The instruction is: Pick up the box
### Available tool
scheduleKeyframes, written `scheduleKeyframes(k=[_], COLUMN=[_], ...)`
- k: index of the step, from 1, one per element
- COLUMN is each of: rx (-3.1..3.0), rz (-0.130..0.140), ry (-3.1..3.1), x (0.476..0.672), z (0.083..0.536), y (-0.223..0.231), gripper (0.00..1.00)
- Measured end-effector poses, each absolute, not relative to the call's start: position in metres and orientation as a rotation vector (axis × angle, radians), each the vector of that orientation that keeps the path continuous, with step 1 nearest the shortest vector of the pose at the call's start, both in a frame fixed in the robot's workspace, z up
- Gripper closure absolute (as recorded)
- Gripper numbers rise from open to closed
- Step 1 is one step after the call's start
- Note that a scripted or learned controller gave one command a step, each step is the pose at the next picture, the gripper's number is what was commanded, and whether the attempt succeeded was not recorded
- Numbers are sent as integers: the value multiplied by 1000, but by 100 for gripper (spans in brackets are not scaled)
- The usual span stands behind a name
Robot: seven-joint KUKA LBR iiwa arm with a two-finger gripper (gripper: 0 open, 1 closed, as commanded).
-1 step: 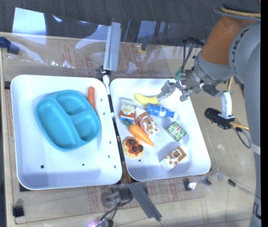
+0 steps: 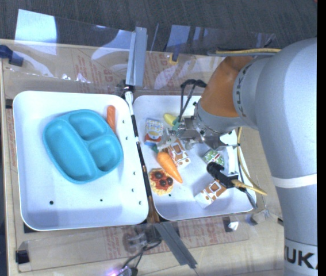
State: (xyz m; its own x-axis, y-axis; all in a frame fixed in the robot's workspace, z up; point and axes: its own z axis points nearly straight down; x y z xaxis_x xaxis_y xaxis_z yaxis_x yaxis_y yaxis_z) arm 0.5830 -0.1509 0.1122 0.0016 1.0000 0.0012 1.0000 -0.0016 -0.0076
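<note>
Gripper (image 2: 190, 132): fingertips lost among clutter beneath the wrist; grip state unreadable.
Right bin (image 2: 168, 214): far right wall and corner covered by the arm (image 2: 277, 114).
Box (image 2: 177, 153): print too small to read, top edge possibly under the gripper.
Green packet (image 2: 214, 156): partly hidden behind black cable.

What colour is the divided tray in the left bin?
Light blue tray; the camera view shows it clearly.

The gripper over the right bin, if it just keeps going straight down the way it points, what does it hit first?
Probably the small box beside the carrot, below the gripper; from this slanted view, depth is uncertain.
</note>
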Motion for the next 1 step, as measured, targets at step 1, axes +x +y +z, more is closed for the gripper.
scheduleKeyframes(k=[1], rx=[-2150], rz=[2], ry=[-2285], x=[645], z=[91], y=[-116], gripper=[0])
